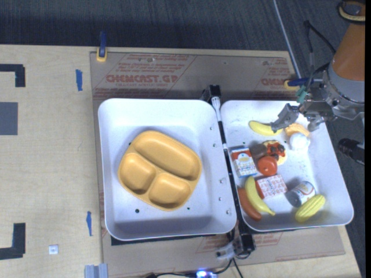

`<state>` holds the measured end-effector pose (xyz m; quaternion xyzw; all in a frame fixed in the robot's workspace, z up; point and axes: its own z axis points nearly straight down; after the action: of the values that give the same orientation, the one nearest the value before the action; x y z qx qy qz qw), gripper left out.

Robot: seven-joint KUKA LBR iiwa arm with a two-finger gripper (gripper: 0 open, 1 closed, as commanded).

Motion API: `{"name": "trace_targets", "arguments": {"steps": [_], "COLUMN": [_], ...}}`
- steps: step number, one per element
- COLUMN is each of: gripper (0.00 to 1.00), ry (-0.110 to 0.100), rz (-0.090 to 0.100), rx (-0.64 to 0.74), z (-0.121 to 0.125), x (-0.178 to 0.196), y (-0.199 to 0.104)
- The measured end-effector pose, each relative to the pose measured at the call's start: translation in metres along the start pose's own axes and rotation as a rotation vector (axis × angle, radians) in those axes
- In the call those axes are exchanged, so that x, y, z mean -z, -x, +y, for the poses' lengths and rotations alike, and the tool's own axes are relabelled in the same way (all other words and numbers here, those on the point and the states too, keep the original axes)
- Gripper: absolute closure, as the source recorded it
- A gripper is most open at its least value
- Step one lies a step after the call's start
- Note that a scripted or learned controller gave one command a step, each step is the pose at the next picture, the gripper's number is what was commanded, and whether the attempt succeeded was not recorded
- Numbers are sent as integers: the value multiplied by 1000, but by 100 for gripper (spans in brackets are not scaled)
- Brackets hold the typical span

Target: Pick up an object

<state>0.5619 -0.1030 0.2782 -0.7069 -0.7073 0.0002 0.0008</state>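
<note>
My gripper (pixel 299 120) hangs over the far right part of the right bin (pixel 342 190), its two fingers spread apart with nothing between them. Just below it lies a small orange-and-white item (pixel 298 134). A yellow banana (pixel 261 127) rests to the gripper's left. Toward the bin's middle lie a red tomato (pixel 267 165), a brown-orange piece (pixel 272 149) and a red-and-white carton (pixel 243 161). Nearer the front are a red-and-white box (pixel 271 186), a second banana (pixel 255 196), a grey can (pixel 298 193) and a yellow oblong piece (pixel 310 207).
The left bin (pixel 110 155) holds a yellow three-compartment plate (pixel 159 169). A ridge where the two bins meet (pixel 223 155) runs between them. The bins sit on a cardboard sheet (pixel 174 74). A thin cable (pixel 284 22) crosses above the right bin.
</note>
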Motion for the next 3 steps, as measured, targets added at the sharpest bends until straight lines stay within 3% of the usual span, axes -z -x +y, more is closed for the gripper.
{"name": "trace_targets", "arguments": {"steps": [1,2,3], "gripper": [0,0,100], "ry": [-1,12,18], "rz": [0,-1,-1], "rx": [-2,-1,-1], "z": [17,-23,-21], "x": [-112,-189,-177], "y": [34,13,12]}}
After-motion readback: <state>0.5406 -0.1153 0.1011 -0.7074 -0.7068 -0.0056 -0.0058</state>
